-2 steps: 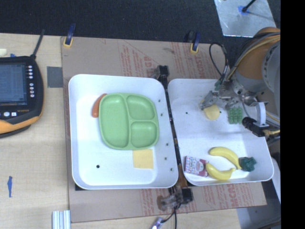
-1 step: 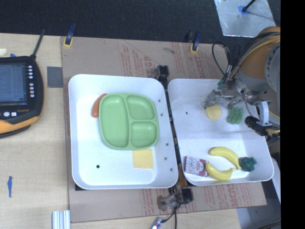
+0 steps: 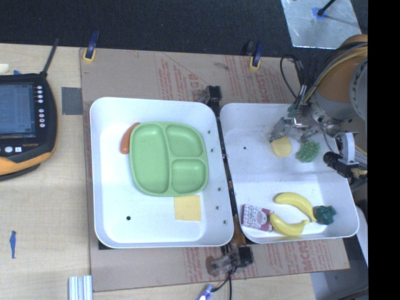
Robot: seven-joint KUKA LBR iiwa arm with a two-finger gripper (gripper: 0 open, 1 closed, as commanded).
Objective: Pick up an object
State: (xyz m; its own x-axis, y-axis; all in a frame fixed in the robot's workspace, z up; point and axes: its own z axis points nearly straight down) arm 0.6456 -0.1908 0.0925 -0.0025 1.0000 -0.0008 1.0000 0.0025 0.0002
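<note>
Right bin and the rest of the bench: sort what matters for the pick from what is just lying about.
In play:
claw
pale yellow lump under the claw
green sprig beside it

Lying about:
two bananas
small packet
green tray
yellow slice
orange piece
handheld screen

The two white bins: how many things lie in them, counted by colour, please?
Green: 3, the divided plate, a leafy piece, a dark piece
Yellow: 4, the flat square, a pale lump, two bananas
Orange-red: 1, a sausage
Red and white: 1, a small packet
Total: 9
</note>
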